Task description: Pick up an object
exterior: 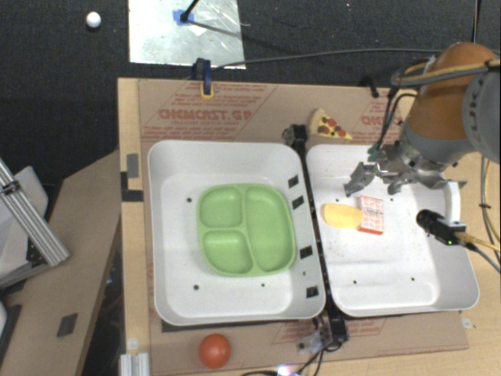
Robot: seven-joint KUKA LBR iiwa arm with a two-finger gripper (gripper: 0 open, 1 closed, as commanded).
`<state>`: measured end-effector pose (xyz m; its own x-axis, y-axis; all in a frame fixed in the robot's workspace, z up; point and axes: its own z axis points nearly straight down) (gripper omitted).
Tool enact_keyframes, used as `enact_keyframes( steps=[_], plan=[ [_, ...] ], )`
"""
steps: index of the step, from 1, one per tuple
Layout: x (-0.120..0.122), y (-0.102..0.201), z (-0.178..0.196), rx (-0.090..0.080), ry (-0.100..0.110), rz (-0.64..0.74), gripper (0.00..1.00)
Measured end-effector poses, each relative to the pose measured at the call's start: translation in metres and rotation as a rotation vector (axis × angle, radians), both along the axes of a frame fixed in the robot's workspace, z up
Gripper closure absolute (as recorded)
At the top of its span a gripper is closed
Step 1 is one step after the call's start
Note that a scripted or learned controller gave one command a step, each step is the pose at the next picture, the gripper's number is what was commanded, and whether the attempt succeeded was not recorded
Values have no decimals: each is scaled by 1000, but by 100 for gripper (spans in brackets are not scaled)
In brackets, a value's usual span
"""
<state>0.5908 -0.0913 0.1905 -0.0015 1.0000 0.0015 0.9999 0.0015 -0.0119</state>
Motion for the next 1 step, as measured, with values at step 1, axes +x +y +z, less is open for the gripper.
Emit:
enact_keyframes(
  steps=[1],
  plan=[
    [3,0,7,-1,-13,2,0]
  ],
)
